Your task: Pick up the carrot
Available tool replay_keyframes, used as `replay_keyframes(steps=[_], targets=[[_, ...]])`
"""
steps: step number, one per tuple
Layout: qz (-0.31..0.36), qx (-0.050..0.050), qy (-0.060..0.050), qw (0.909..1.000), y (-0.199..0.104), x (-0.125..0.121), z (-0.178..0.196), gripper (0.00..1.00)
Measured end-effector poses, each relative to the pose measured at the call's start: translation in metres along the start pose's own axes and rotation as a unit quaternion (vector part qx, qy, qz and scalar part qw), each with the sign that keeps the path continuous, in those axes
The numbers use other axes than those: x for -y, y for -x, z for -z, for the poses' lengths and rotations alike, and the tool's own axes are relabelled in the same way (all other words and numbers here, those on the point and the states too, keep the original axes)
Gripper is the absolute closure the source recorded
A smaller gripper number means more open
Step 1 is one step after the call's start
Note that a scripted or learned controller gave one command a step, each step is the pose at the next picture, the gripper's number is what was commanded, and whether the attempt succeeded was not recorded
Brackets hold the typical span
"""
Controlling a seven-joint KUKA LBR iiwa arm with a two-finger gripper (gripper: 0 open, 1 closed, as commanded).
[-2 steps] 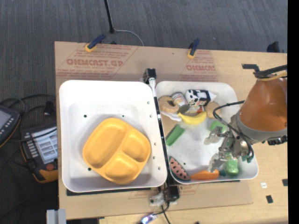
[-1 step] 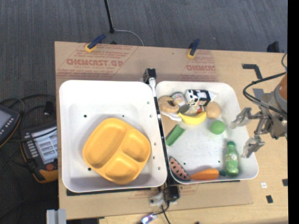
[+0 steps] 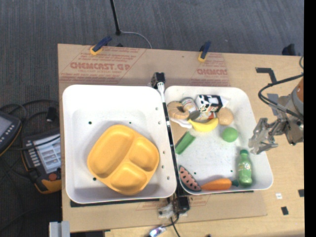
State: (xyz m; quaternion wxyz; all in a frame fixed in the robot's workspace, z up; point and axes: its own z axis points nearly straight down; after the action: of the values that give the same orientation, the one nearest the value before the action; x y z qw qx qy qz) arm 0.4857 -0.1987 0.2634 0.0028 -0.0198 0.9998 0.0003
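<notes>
Right now your carrot [image 3: 216, 184] lies flat along the near wall of the right bin [image 3: 247, 98], between a watermelon slice [image 3: 188, 177] at the near left corner and a green bottle [image 3: 244, 167] that stands just to its right. You'll see the gripper [image 3: 260, 138] hovering over that bin's right rim, farther back than the carrot and to its right, well apart from it. Nothing sits between its fingers. Whether those fingers are spread or pressed together you cannot tell from this slant; the metal blurs together.

You have the arm [image 3: 296, 110] coming in from the right edge, low over the bench, with its wrist pointing left toward the bin.

Count what you've got: one carrot, one watermelon slice, one bottle, one green ball [image 3: 229, 134], one green cucumber-like stick [image 3: 185, 142], one banana [image 3: 204, 125], one tan egg-shaped piece [image 3: 225, 116], one doughnut-like piece [image 3: 178, 111] and one black-and-white toy [image 3: 209, 102] in the far cluster. You also have two white bins; the left bin [image 3: 74, 102] holds one yellow divided tray [image 3: 123, 158].
</notes>
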Motion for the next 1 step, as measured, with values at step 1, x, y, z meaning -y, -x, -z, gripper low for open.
replay_keyframes(steps=[1], targets=[[0.092,0.0,-0.001,0.9958,0.0423,0.0227,0.1189,1.0]])
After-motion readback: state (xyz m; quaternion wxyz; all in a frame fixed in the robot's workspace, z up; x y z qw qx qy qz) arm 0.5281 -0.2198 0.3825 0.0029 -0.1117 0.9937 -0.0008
